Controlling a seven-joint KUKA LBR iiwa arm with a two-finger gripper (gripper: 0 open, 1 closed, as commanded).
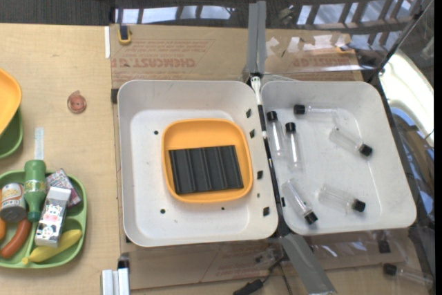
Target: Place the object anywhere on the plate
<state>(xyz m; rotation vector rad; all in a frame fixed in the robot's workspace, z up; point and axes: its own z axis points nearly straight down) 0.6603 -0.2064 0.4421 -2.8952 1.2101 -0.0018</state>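
where the wooden worktop meets the left edge, stacked orange and green bowls, cut off by the frame. just right of these, a small pink disc. below, a green tray crowded with toy food: green bottle, can, small carton, sausage, banana. further right, in the left white bin, an orange plate lying flat near the middle. on the plate, resting within its rim, a dark ribbed slab. right again, in the right white bin, about six clear tubes with black caps, scattered and lying on their sides, all apart from the plate. end effector: cannot tell how far open or holding what.
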